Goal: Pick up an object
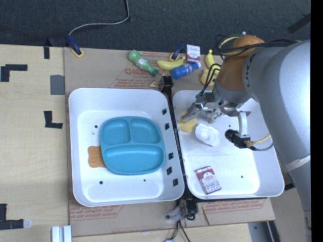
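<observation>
The printing on the small red-and-white carton (pixel 208 179) near the front of the right bin (pixel 252 185) is too small for me to read, and so is the red lettering on the cardboard (pixel 131 77) behind the bins. I reach in from the right, wrist bent down over the right bin's back left part. My fingers (pixel 194 112) hang just above a yellow block (pixel 187 126) beside a white lump (pixel 207 134); whether they are clenched or released I cannot tell.
</observation>
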Robot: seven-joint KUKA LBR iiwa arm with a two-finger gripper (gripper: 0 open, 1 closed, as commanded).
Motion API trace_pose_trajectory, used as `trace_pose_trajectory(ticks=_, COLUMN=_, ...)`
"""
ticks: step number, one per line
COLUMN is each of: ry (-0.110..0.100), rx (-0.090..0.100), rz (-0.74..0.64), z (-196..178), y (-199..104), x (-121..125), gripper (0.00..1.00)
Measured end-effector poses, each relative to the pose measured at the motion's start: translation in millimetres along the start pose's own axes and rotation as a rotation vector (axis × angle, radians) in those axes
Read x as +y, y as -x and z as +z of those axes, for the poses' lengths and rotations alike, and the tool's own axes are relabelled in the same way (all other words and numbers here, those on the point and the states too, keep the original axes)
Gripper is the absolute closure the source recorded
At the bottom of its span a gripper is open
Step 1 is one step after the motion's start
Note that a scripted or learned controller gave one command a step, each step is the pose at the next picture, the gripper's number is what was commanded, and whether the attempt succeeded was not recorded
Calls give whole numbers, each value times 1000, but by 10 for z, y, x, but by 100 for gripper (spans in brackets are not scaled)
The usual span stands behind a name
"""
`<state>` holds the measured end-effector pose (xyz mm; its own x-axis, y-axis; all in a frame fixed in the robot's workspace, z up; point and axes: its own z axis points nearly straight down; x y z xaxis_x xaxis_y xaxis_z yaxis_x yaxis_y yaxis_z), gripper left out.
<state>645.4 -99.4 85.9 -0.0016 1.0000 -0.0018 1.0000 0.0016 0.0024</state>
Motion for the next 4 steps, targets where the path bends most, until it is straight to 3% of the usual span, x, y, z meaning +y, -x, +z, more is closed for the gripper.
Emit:
trace_pose_trajectory(ticks=1, ry=1, rx=-1, rz=1, z=-4, y=-19, x=-199, gripper=0)
trace_pose_trajectory(ticks=2, ry=1, rx=1, rz=-1, z=3, y=142, x=238, gripper=0)
trace_pose_trajectory(ticks=3, ry=-2, rx=0, rz=1, z=4, y=-56, x=84, gripper=0)
trace_pose_trajectory(ticks=4, ry=0, rx=-1, rz=0, z=2, y=-49, x=37, gripper=0)
